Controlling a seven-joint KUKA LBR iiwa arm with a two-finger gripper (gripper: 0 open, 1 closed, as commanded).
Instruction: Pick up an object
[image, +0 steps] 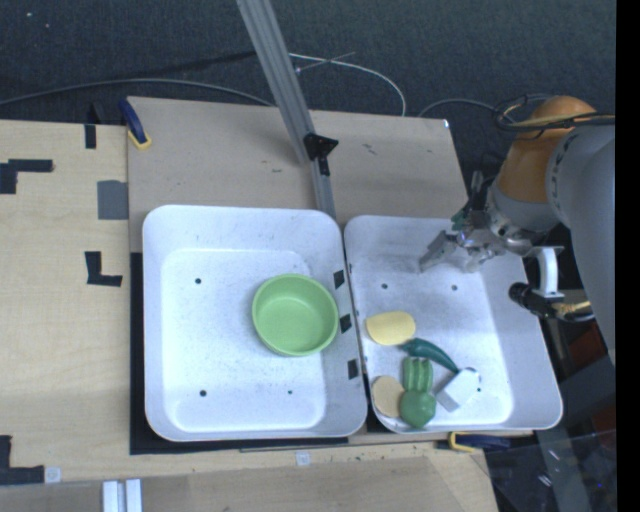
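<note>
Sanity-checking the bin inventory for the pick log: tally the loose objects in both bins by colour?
Green: 4 (round green plastic bowl in the left bin; dark green curved pepper-like piece, ridged green block and green ball in the right bin)
Yellow: 2 (yellow oval piece, pale yellow rounded piece)
White/grey: 1 (small white and grey item)
Total: 7

Robotics lab test cell. Plywood worktop (230, 160) bearing two shallow white bins (170, 330) side by side, black tape marks (98, 268) on the board, loose cables (340, 70) trailing over dark carpet (450, 50), metal pole (285, 85) slanting overhead, grey and orange industrial arm (550, 170) at right.
</note>
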